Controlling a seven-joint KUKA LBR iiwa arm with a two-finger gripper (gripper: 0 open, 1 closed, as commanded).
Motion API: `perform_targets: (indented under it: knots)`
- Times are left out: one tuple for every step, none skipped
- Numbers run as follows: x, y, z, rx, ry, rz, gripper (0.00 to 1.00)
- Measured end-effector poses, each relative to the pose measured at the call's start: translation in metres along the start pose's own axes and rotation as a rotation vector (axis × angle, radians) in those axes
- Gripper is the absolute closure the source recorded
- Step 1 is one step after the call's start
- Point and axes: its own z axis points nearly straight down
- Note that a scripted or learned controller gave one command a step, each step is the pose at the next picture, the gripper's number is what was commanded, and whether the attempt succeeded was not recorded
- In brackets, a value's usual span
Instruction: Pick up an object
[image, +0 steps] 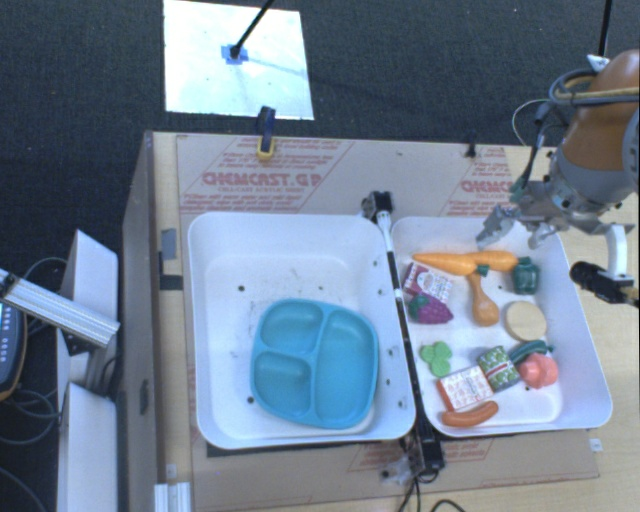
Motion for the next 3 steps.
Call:
perform_targets:
  knots:
    - [-0.042,-0.007,0.089,-0.011,0.0,-0.002,0.0]
    - [-0.001,-0.066,0.12,0.002,0.001,0.002,0.0]
    - [0.038,-0.137,0.12,0.001,0.001,0.002,0.0]
